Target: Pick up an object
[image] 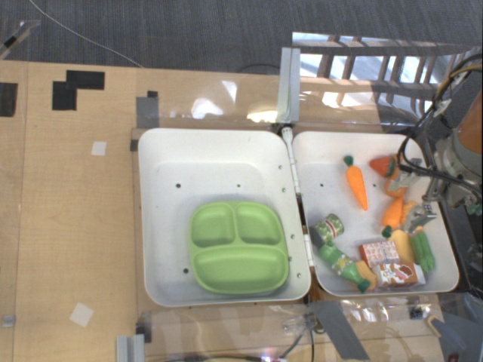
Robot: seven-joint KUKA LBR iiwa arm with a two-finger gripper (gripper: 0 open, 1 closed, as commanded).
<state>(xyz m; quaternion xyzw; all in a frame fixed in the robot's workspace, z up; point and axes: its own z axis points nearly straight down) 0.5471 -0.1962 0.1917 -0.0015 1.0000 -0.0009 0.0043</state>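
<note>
The tabletop (pixel 68 225) carries two shallow white bins set side by side, their inner walls nearly touching. The left bin (pixel 162 157) holds a green divided plate (pixel 238 247), lying flat toward its near edge. The right bin (pixel 324 157) holds the candidate objects for the pick, and these are crowded toward its right and near sides: a toy carrot (pixel 356 185) lies alone near the centre, well apart from the rest; a small green-and-white can (pixel 329 228) lies tipped beside the dividing wall; a green bottle (pixel 343 266) lies on its side near the front wall; a red and white carton (pixel 386 265) rests flat just beside it. Further orange and red toy pieces and a green vegetable (pixel 423 251) cluster against the right wall. The arm (pixel 462 138) reaches in from the right, and its gripper (pixel 419 216) sits low over that right-hand cluster, just beside an orange piece (pixel 392 213). From here I cannot tell how wide the jaws stand, nor whether anything lies between them, because the wrist and cables cover that area. In my judgement the crowding along the wall makes a clean grasp there less certain than one on the isolated carrot.
</note>
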